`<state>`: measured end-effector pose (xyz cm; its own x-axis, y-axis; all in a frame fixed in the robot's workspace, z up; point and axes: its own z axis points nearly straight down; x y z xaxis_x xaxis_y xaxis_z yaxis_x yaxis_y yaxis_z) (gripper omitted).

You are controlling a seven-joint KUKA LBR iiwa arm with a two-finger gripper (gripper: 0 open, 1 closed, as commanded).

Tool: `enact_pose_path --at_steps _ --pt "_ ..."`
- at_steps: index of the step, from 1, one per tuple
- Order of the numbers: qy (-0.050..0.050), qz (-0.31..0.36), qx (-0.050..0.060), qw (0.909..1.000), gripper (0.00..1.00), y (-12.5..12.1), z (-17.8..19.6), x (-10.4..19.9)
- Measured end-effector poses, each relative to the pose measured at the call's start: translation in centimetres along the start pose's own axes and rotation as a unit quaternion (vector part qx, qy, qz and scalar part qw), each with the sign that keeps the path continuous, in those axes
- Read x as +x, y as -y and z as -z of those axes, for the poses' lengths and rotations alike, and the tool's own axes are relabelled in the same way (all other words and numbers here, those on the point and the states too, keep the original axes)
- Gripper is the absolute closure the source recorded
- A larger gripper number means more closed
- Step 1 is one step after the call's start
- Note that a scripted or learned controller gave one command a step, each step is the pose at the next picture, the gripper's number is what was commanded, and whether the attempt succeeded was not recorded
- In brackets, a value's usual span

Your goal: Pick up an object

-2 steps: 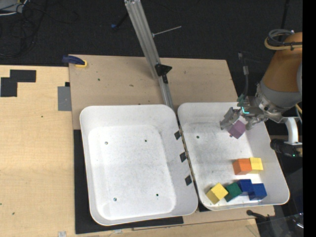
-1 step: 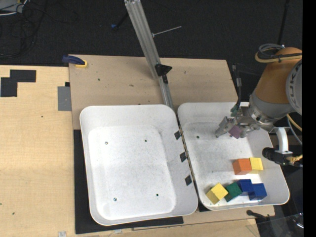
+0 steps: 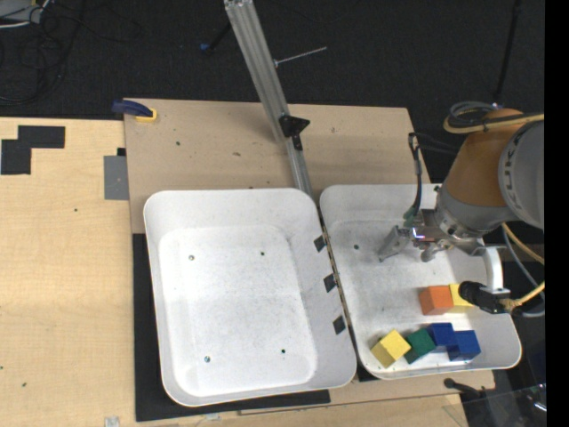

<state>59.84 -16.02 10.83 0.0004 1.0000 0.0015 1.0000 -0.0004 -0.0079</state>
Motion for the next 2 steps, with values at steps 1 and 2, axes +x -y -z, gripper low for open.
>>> enact_pose_path --at_steps 1,2 --pt "0.000 -0.001 -0.003 1.0000 0.00 0.0 -1.8 0.1" --pt "0.000 -0.003 -0.002 1.0000 1.00 0.0 -0.7 0.0"
